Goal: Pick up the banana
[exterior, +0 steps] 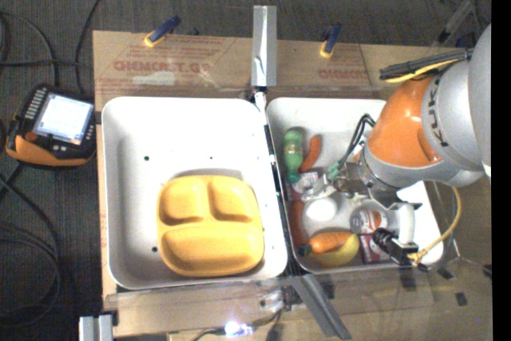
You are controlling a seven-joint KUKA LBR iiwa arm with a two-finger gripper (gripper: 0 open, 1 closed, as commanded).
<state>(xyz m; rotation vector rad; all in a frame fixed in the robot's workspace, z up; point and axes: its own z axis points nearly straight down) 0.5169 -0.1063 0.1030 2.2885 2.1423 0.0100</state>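
The banana (342, 248) lies at the near edge of the right bin (431, 208), seemingly under an orange carrot-like piece, not lifted. The gripper (351, 186) hangs above the clutter nearby; I cannot tell its state. Grasping remains.

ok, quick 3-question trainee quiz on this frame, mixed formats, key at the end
1. True or false: the yellow banana lies in the left shallow white bin.
2. Multiple choice: what sits in the left bin? A) a yellow plastic compartment tray B) a green bottle C) the grey and orange arm
3. Short answer: which corner of the right shallow white bin holds the banana, as the camera sees it?

Key
1. False: it lies in the right bin, with an orange carrot-like piece against it.
2. A
3. The near left corner, at the bottom edge, left of the gripper.
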